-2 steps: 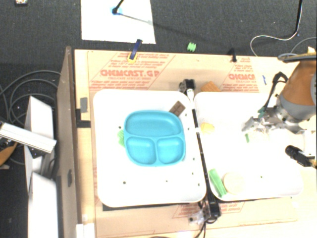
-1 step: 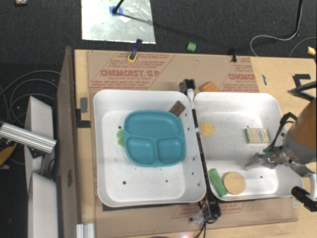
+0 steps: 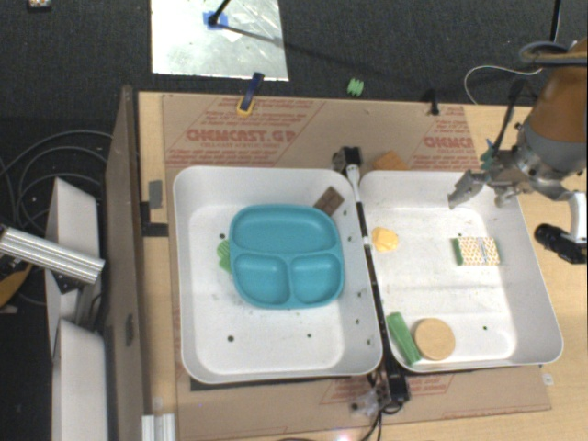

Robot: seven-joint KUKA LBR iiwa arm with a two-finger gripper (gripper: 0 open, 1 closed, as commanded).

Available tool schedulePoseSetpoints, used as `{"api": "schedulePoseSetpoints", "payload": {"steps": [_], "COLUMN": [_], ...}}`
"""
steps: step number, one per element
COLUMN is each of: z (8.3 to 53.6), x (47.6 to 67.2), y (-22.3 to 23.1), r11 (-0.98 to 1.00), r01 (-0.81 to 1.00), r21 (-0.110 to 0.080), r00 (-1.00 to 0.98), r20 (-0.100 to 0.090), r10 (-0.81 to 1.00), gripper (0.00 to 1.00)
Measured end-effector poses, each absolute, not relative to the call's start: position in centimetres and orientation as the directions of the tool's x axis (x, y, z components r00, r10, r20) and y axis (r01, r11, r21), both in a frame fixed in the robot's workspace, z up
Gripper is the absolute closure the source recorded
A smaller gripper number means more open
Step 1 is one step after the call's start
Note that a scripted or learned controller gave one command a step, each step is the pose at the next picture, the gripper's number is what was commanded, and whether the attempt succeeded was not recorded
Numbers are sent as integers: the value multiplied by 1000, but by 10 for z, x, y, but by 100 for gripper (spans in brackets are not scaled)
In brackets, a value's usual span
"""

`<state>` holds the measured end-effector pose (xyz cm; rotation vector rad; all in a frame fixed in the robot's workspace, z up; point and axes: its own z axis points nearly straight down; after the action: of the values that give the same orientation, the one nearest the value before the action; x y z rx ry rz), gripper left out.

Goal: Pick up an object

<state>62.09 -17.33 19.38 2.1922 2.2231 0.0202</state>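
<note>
Objects to pick, right bin (image 3: 528,274): a small yellow lump (image 3: 386,240) near the left wall; a patterned block with a green edge (image 3: 476,251) towards the right; a round tan disc (image 3: 435,338) at the front, touching a green stick (image 3: 401,337) that lies just to its left along the wall.
Objects, left bin (image 3: 197,246): a blue divided tray (image 3: 286,255) fills the middle, lying flat with three compartments; a bit of green (image 3: 223,254) shows at its left edge, partly hidden beneath it; a small brown piece (image 3: 327,200) rests at its upper right corner, close to the wall between the bins.
Arm: grey with an orange band (image 3: 559,108), reaching in from the right, over the far right corner of the right bin.
Tool (image 3: 478,185): hangs above the back of the right bin, well apart from the patterned block and the yellow lump; nothing is seen between its fingers; whether they are spread or closed cannot be told from this angle.
Desk (image 3: 276,127): brown board with red lettering under both bins; a yellow and blue clip (image 3: 248,95) at its far edge, a small green item (image 3: 356,86) further right.
Beyond the desk: a shiny grey sheet (image 3: 220,26) on dark carpet.
</note>
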Motion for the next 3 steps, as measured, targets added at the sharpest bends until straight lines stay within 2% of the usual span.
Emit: {"api": "schedulePoseSetpoints", "payload": {"steps": [1,2,3], "z": [106,123,122], "x": [602,606,605], "y": [-208,-207,-207], "r11": [-1,5,6], "r01": [1000,1000,1000], "r21": [-4,6,5], "r00": [1,-5,-6], "r20": [0,-2,-2], "r10": [1000,1000,1000], "gripper": [0,100,0]}}
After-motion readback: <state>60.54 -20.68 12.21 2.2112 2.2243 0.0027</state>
